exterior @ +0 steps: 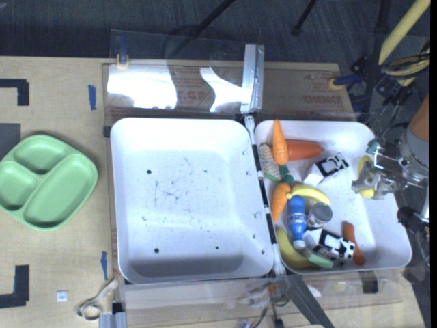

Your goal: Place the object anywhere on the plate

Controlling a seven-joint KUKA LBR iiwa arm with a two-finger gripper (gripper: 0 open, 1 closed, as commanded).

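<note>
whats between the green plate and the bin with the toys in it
In the camera view, the other white bin lies between the green plate and the toy-filled bin.

You have the plate (46,182) on the counter (54,87) left of both bins; the toys (300,210) lie piled in the right bin (382,231).

Claw (372,176) — low, at right

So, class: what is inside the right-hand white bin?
The right bin holds a pile of toy food: carrots, bananas, a blue bottle and small black-and-white pieces. Whatever lies beneath the pile is covered, and the claw hides part of the right wall.
</note>
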